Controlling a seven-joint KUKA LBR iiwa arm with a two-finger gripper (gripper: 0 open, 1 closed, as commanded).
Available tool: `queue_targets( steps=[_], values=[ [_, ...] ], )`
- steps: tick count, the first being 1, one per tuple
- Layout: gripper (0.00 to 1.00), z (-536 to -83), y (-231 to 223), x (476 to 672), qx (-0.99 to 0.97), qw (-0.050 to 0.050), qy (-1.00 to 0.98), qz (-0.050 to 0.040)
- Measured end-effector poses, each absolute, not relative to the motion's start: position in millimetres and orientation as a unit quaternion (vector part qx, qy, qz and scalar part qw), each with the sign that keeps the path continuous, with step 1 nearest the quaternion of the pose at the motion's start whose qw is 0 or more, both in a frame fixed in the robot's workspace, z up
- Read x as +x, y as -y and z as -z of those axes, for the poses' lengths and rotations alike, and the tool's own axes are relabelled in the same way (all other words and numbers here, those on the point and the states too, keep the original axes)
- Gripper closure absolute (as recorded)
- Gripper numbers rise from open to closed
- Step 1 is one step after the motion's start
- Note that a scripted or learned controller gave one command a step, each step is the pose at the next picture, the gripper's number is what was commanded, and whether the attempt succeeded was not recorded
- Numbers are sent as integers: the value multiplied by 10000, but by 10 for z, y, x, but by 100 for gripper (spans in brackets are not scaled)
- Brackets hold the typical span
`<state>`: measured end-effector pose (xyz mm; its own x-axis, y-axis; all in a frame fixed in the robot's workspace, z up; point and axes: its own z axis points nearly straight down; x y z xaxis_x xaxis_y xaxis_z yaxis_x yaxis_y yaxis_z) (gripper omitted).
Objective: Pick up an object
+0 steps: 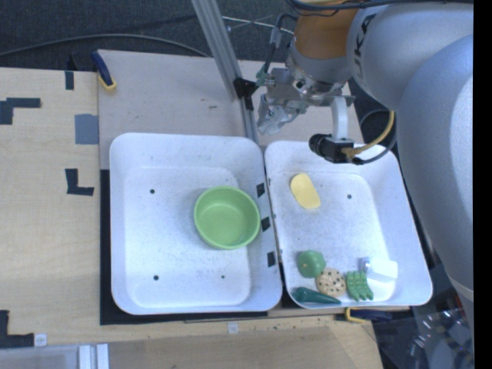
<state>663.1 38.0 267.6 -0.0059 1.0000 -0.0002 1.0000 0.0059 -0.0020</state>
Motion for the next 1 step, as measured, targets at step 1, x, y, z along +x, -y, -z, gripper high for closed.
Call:
queue_targets(
  steps=[1],
  values=[
    [100, -2608, -960, 6562, -7047, 14, 7095, -6]
  ],
)
